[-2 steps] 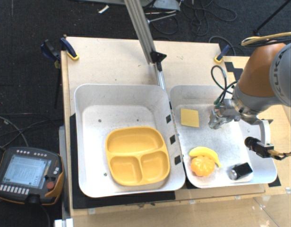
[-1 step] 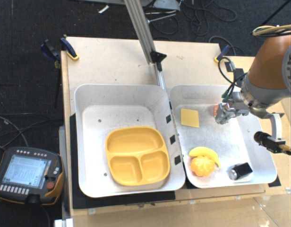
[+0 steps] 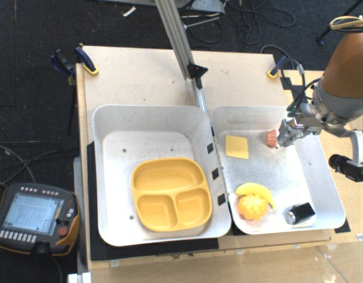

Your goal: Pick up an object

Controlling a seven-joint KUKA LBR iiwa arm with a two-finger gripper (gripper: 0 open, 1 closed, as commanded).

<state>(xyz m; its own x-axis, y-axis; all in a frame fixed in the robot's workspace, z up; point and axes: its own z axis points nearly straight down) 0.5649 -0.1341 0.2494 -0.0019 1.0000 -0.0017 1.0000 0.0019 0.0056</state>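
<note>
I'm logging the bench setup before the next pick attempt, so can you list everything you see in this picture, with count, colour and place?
bins: two, white, side by side on the bench
divided tray: one, yellow, in the left bin
flat square: one, yellow, upper part of the right bin
small object: one, pinkish-red, upper right bin, right beside the tool
banana: one, yellow, lower right bin, touching the orange
orange: one, orange, lower right bin
small cylinder: one, black, lower right corner of the right bin
clamps: two, yellow-tipped, at the bench's back corners
teach pendant: one, grey and orange, lower left, off the bench
arm: one, grey with orange band, from the right
tool: one, grey, over the upper right bin
</note>
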